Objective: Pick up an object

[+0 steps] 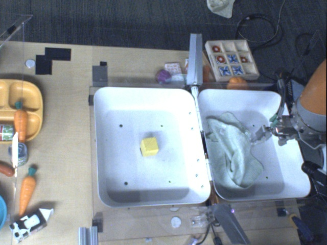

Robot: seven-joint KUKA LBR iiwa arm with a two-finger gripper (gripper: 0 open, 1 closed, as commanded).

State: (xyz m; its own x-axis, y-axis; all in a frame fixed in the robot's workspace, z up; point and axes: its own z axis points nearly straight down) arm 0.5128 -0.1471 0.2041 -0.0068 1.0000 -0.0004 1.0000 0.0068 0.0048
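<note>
I have the jaws (261,133) over the right bin (292,185), low on its right side, and I cannot tell from this angle whether they are spread or pressed together. Just beside them, toward the bin's middle, lies the crumpled pale cloth (232,149); one raised fold of it reaches up to the fingertips, but I cannot see whether any of it sits between them. The arm (311,106) runs back from the jaws to the right, its orange band above the wrist.

Further left of the jaws, past the divider between the two bins, the left bin (117,185) holds a small yellow block (149,146) near its middle, well apart from the cloth.

Behind the jaws, beyond the bins' far rims, a tic-tac-toe board (231,59) lies on the desk (61,188) with a purple object (163,76) off to its left.

Farthest from the jaws, at the desk's left end, I see a yellow compartment tray (28,93) and two toy carrots (26,186).
</note>
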